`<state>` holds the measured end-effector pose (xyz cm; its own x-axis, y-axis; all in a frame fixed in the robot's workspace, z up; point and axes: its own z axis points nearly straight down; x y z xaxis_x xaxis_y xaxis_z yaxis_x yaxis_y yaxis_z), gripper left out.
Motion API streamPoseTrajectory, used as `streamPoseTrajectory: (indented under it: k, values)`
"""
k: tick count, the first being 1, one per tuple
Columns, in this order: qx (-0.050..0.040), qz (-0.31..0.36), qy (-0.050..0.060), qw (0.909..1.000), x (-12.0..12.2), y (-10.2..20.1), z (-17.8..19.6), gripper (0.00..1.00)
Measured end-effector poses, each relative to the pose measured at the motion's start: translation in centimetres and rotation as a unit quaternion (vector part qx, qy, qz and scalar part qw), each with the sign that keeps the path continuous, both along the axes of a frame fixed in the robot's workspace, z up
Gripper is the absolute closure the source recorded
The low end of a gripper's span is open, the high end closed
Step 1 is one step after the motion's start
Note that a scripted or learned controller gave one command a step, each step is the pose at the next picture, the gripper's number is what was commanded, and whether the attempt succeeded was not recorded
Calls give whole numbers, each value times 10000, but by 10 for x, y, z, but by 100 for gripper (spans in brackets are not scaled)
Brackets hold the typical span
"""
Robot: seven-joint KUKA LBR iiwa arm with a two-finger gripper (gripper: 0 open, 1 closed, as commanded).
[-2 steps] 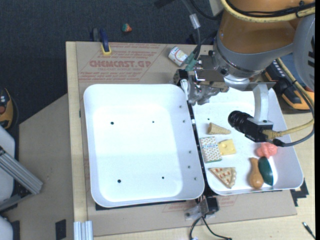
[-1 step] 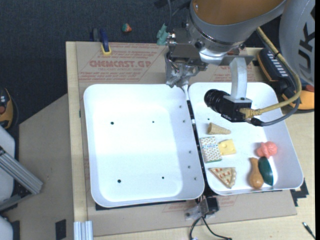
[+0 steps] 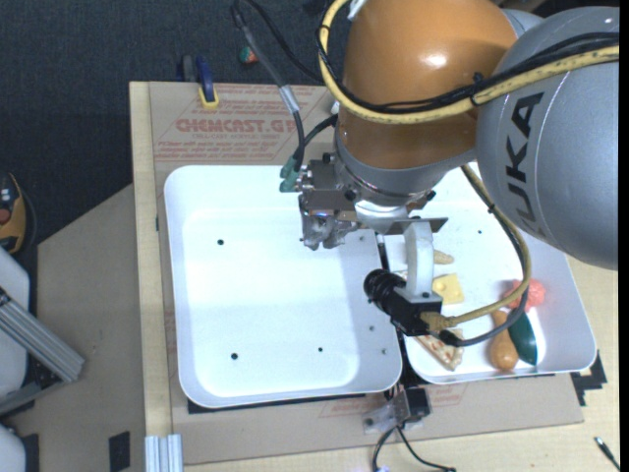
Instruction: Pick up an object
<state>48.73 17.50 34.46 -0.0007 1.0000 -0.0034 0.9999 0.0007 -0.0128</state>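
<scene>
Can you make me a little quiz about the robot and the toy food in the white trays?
1. True or false: the gripper hangs over the left bin.
2. Which bin holds the yellow cheese wedge? A) left bin B) right bin C) neither
3. Fill in the gap: the orange carrot lies right beside a dark ____ vegetable.

Key: 1 true; 2 B; 3 green. The gripper is above the left bin's upper right part, near the wall between the bins. The cheese wedge, carrot and green vegetable all sit in the right bin, along with a pink piece near the carrot's top.
</scene>
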Motion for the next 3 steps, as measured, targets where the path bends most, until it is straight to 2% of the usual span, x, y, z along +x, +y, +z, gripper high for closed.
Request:
streamPoseTrajectory:
  k: [1, 2, 3]
  values:
    - [52, 31, -119, 9999, -8, 53, 104, 100]
    - [-10, -9, -4, 10000, -10, 49, -8, 100]
    - [22, -3, -72, 10000, -8, 49, 11, 100]
